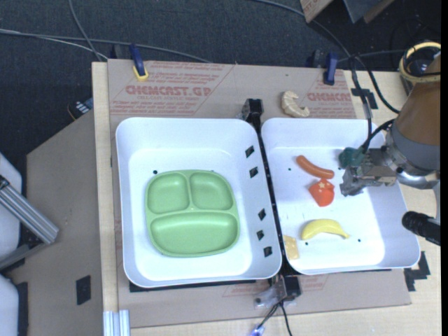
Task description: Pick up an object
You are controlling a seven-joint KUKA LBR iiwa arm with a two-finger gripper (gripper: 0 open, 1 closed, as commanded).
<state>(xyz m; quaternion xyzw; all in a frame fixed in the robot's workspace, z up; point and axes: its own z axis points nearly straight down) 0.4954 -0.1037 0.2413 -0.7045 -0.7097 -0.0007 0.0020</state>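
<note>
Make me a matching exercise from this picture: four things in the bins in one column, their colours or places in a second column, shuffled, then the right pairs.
Things:
1. divided plate
2. banana
3. sausage
4. tomato

Descriptions:
A. yellow, nearest the right bin's front edge
B. green, in the left bin
C. red and rounded, between the other two foods
D. orange-red and long, farthest back in the right bin

Pairs: 1-B, 2-A, 3-D, 4-C

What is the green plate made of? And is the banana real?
The green plate looks like moulded plastic: one even pale green, smooth, with a soft sheen and three rounded compartments. The banana is probably a plastic toy, though I can't be sure: it is uniformly bright yellow, smooth, without brown spots. The bin under the plate looks like thin, glossy white plastic.
</note>
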